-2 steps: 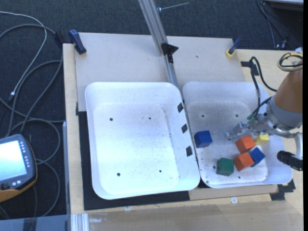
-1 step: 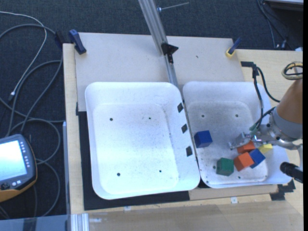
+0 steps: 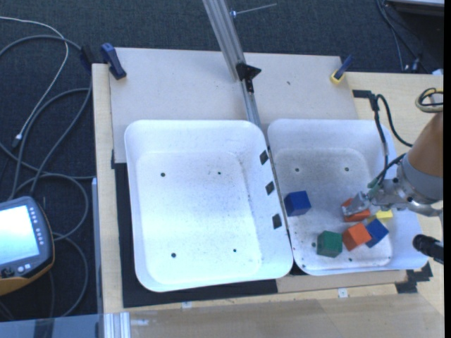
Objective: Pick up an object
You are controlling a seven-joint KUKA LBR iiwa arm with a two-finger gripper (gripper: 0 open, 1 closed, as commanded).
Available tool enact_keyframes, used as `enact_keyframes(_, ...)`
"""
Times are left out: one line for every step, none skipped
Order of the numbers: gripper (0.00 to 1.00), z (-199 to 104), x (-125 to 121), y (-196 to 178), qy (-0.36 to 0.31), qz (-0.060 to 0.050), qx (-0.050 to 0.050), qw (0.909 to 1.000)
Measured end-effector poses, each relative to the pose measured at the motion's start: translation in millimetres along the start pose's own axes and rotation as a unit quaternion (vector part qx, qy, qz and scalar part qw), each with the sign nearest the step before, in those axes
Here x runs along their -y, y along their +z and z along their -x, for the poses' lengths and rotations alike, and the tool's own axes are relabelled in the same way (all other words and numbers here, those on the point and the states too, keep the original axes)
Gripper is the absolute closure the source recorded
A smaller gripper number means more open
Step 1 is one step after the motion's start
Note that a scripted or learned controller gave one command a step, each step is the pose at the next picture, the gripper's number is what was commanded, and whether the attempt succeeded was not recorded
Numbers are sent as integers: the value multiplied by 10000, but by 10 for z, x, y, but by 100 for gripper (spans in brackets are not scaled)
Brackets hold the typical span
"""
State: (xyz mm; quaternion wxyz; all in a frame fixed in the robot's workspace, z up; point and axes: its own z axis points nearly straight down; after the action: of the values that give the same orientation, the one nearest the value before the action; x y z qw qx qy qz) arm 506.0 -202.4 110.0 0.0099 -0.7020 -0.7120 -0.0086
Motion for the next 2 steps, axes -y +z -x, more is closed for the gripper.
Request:
enact_keyframes(100, -794, 181, 126, 41, 1, 110, 9999)
enact_keyframes(100, -1625, -332, -900, 19, 61, 122, 9999)
